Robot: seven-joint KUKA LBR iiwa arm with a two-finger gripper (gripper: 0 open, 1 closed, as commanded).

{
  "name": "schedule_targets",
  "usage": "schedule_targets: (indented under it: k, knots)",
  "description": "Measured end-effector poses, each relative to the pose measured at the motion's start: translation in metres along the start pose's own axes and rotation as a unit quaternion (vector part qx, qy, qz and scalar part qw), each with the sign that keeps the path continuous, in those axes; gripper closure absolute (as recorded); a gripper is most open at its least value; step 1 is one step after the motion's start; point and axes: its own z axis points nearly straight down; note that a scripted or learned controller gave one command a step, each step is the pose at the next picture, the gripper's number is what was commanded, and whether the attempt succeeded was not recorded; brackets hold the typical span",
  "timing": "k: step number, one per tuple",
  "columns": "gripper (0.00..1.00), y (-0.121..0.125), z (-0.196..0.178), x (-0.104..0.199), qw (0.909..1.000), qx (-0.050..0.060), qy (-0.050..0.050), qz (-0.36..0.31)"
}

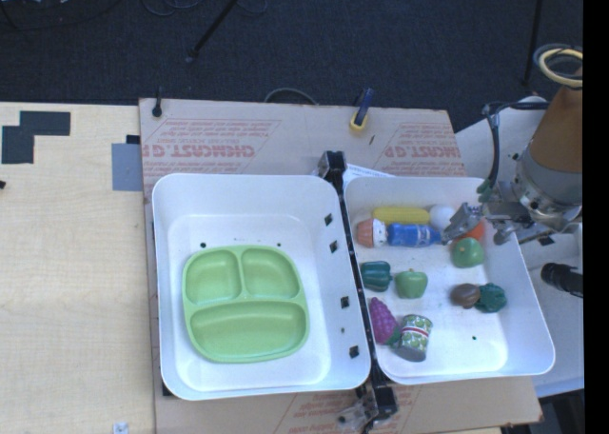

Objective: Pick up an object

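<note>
My gripper (pixel 465 224) reaches in from the right and hangs low over the far right part of the right bin (pixel 533 351). Just below it lies a round green fruit (pixel 466 253), and a small orange thing (pixel 477 230) peeks out beside it. To its left lie a blue bottle (pixel 412 235) with an orange and white end, a yellow piece (pixel 400 215) and a white ball (pixel 441 216). Nothing can be seen held in the gripper.
The right bin also holds a dark green pepper (pixel 375 276), a green apple (pixel 411 283), a brown piece (pixel 465 295), a dark green lump (pixel 492 298), purple grapes (pixel 382 320) and a small can (pixel 412 337). In the left bin (pixel 171 204) lies a green divided plate (pixel 245 304).
</note>
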Motion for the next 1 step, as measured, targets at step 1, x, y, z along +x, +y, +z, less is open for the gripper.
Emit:
schedule_targets:
  k: [1]
  knots:
    - [0.00, 0.0027, -0.0087, -0.0001, 1.0000, -0.007, -0.001, -0.001]
